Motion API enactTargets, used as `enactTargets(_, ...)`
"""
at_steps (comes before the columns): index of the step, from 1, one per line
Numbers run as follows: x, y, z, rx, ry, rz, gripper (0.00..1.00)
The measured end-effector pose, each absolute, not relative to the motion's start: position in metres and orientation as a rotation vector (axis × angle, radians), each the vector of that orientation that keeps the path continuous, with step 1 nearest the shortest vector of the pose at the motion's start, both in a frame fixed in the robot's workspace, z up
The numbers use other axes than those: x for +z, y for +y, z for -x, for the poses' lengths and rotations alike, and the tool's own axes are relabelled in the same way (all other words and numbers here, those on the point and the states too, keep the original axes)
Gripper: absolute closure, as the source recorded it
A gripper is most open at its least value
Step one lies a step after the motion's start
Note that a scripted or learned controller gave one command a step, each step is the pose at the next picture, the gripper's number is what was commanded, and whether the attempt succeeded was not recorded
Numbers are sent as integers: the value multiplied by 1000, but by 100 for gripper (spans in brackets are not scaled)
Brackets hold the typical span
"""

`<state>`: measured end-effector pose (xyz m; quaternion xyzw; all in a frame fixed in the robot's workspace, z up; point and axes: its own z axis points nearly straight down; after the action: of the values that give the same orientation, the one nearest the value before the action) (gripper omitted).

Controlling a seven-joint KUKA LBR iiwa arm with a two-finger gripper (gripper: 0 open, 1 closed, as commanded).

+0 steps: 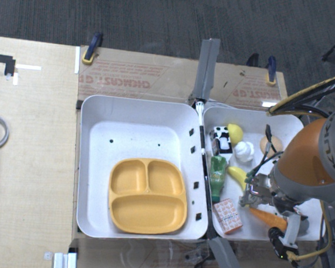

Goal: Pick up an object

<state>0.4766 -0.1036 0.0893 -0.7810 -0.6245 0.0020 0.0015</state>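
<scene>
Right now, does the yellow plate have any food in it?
Empty. All three compartments of the yellow plate show bare yellow bottoms; it lies flat in the left bin.

Bright, even light; soft shadows.

Reaching in from right edge of frame, grey arm point(331, 146) with orange band bending down toward lower right, gripper point(260, 195) hanging low, pointing left.
</scene>
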Motion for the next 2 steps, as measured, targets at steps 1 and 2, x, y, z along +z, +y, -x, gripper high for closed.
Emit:
enactTargets(1,89,-104,-477,6,-1959,2452,0)
enactTargets(2,90,-164,-487,5,-2080,2353,0)
